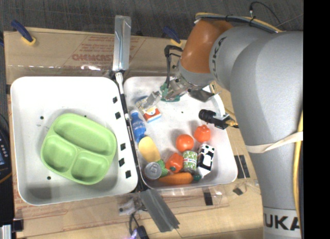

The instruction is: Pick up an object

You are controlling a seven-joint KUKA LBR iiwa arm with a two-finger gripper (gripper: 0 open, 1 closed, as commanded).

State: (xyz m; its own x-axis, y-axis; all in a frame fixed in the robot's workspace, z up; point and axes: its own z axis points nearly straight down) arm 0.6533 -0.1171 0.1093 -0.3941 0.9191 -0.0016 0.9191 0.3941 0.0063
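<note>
In the camera view the gripper (172,89) hung low over the back of the right bin (227,168), the orange band of the arm just above it; its tip was crowded by a greenish blur, and I could not tell how it was set or whether anything was caught in it. Just to its left and a little nearer the camera lay a small clear-wrapped item (148,100) and, touching that, a small red and white packet (152,114); these were the likeliest targets, being closest; both looked light and thin, the wrapper probably slippery and crinkly, so a pinch across the packet's short edges would seem safest. Further toward the camera from the tool sat a blue bottle (137,125), a yellow piece (148,149), two round orange-red fruits (185,142), a carrot (175,178), a small can (153,170) and a black and white carton (206,158), packed close together; the round ones looked smooth and apt to roll. Well to the tool's left, the left bin (26,130) bore a green divided tray (78,148).
</note>
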